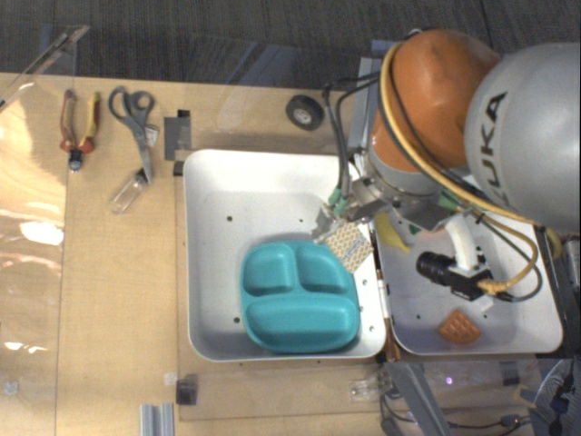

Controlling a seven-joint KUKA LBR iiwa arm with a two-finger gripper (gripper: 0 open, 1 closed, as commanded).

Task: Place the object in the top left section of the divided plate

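The carry is the step in hand, by my reading. The tool (338,214) hangs over the left shallow white bin (213,243), near that bin's right wall, and a small flat tan patterned piece, waffle-like in texture (349,243), sits right at its tip, just past the upper right corner of the teal moulded plastic divided plate (300,296). The piece appears pinched at its upper edge, so I judge the tool clenched on it, though the fingers themselves are small and partly hidden under the wrist.

The plate lies in the lower half of the left bin, toward its front right corner, with two small sections along its far side and one long section along its near side. The target is the small section at far left. The piece is therefore beside the wrong end of the plate: the next move calls for travel leftward across the top right section, until the piece is over the top left one, then a descent and a release low enough that the piece does not slide over the divider.

Count: two bins, one plate, one held piece. The right white bin (545,321) holds one orange waffle-textured piece (458,327) near its front edge. On the counter (109,334), left of the bins: one pair of red-handled pliers (76,127), one pair of grey scissors (136,121); one black tape roll (306,111) at the far edge.
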